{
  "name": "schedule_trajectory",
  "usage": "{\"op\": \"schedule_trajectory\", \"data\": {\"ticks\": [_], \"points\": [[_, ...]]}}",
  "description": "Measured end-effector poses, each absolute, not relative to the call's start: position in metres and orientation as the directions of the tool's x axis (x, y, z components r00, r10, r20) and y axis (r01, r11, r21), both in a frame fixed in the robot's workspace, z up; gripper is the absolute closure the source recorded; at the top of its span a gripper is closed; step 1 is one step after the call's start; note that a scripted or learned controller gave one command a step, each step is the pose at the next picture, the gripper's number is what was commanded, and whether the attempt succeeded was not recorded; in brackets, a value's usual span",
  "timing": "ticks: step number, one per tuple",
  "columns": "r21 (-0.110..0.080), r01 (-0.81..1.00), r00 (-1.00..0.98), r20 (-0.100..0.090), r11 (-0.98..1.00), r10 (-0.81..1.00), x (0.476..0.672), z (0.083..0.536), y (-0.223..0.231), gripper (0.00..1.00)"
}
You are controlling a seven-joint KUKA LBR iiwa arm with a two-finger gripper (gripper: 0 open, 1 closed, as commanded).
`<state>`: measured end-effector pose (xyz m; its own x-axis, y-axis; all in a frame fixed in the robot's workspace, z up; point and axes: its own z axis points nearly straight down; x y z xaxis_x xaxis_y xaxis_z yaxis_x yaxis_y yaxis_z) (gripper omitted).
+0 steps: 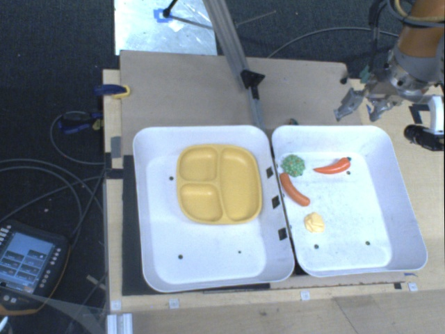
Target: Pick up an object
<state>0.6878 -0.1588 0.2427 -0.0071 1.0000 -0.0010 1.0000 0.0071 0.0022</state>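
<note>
Right bin (389, 207): holds four small items, all toward its left half.
- Green sprig (293, 164), upper left, just beside the sausage's top end.
- Sausage (294, 189), lying aslant near the left wall.
- Chilli (332, 165), upper middle, apart from the rest, long axis roughly across the bin.
- Yellow lump (314, 222), lower down, standing alone.

Left bin (156, 249): holds a yellow tray (217, 184) with three compartments, nothing in them.

Tool (366, 105): raised over the surface just beyond the right bin's far rim, grasping nothing; two fingers look splayed apart.

Step in hand, as judged: choose a target and descend. No item is yet taken.

Handling notes: the chilli and the lump are the better picks, each with free space on both sides. For the chilli, turn the fingers across its narrow width and centre on the body, not the tapering tip. The sausage and sprig sit close together and near the wall, so fingers could foul one while closing on the other.
</note>
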Motion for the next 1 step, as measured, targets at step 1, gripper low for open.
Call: {"op": "schedule_trajectory", "data": {"ticks": [1], "points": [[0.001,1.0,-0.008,-0.002,0.008,1.0,0.6876,0.2428,-0.1592,0.0]]}}
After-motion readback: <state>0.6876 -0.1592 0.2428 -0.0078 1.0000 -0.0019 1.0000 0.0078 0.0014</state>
